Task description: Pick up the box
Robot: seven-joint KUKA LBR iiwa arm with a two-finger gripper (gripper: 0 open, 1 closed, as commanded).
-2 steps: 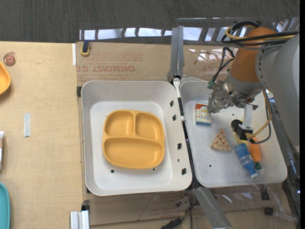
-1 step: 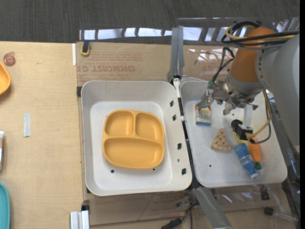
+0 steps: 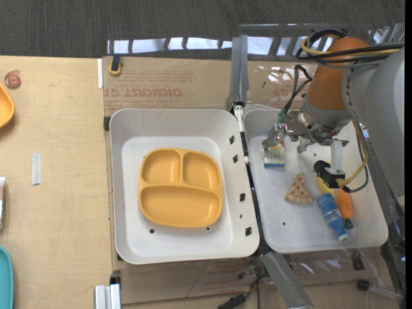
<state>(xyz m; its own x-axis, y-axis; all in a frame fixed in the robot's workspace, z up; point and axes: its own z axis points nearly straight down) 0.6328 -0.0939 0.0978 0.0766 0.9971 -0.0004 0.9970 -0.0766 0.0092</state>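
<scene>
The box [image 3: 274,154] is seen in the right bin [image 3: 283,234], near its upper left corner, just beside the wall; the gripper [image 3: 278,138] is placed right over it, and whether its jaws are released or clenched cannot be told; a waffle [image 3: 298,190], tube [image 3: 334,216], carrot [image 3: 346,205] and banana [image 3: 324,183] are grouped lower right, apart from the box; bare floor is left below it; a plate [image 3: 181,188] is held in the left bin [image 3: 125,237].

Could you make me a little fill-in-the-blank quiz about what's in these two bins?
1. The yellow divided plate lies in the ____ bin.
2. The plate has ____ compartments.
3. The small box sits in the ____ bin, under the gripper.
4. The waffle slice has a ____ shape.

Missing words: left; three; right; triangular.
</scene>
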